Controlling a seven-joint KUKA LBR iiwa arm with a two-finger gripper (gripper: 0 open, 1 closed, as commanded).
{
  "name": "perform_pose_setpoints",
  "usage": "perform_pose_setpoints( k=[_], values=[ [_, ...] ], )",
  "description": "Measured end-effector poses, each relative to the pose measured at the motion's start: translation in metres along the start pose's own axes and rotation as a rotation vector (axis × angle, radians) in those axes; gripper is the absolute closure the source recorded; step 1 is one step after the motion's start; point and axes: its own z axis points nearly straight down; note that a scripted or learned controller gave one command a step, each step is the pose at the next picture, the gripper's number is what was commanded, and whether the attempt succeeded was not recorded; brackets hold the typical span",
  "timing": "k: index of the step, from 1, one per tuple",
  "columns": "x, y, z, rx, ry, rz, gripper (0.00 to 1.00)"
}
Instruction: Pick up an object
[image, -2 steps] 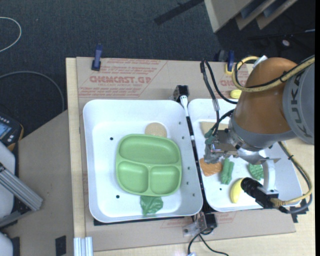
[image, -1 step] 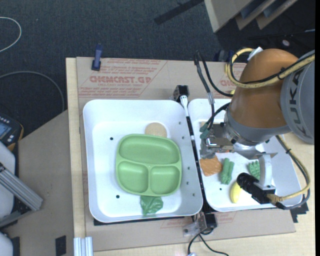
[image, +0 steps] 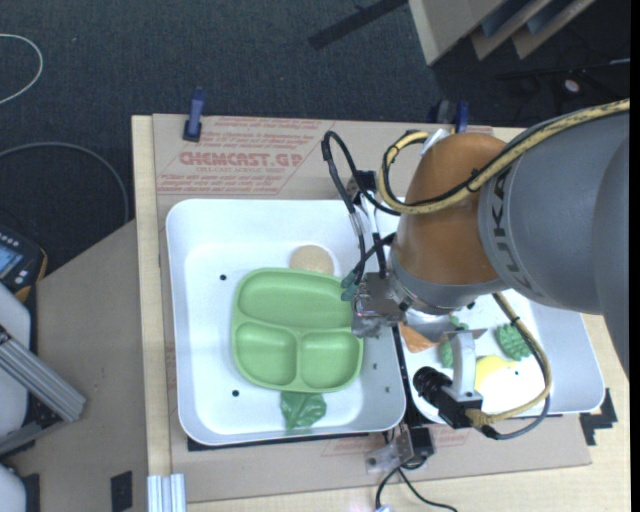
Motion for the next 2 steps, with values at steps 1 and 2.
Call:
perform_pose_setpoints(
  k=[1,2],
  values=[
    [0.0305,0.0023,-0.1519,-0.025,0.005,0.000,1.00],
    [0.0287,0.0008,-0.1546,-0.011,-0.002,0.003,1.00]
  ],
)
